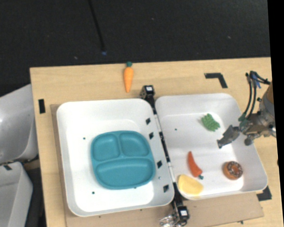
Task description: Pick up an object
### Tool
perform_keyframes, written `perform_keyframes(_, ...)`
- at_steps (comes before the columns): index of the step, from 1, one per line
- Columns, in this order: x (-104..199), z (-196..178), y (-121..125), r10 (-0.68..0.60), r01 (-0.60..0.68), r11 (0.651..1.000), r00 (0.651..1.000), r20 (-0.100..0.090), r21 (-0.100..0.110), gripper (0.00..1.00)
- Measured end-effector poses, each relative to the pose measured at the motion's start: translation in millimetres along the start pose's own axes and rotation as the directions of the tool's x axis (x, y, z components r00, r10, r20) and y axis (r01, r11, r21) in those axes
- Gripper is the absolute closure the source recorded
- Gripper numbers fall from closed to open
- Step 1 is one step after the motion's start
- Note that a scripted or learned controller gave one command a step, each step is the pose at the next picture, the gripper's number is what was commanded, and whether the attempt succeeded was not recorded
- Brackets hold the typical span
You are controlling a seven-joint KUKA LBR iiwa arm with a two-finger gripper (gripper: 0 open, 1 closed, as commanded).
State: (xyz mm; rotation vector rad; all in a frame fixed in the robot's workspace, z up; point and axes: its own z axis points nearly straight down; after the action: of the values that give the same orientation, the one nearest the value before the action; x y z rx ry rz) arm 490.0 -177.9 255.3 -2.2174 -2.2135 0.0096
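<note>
While the gripper point(229, 137) hovers with nothing between its parted fingers, it should centre over the ridged green toy point(211, 122). Descend straight, then close.

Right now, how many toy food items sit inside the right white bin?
4: green leafy toy at the far side, red chilli pepper centre-near, yellow wedge near-left corner, brown doughnut near-right.

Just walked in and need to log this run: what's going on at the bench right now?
A robot arm reaches in from the right over the right bin, its gripper hanging above the bin floor with nothing seen between its fingers. Loose in that bin lie a green toy, a red pepper, a yellow piece and a brown round item. The left bin holds a teal divided plate. A toy carrot lies on the bench beyond the bins. Nothing is picked up yet.
</note>
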Motion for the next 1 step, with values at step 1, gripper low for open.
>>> perform_keyframes(1, 0.3, -5.7, 2.2, -0.003, 0.003, 1.000, 1.000, 0.003, -0.011, 0.00)
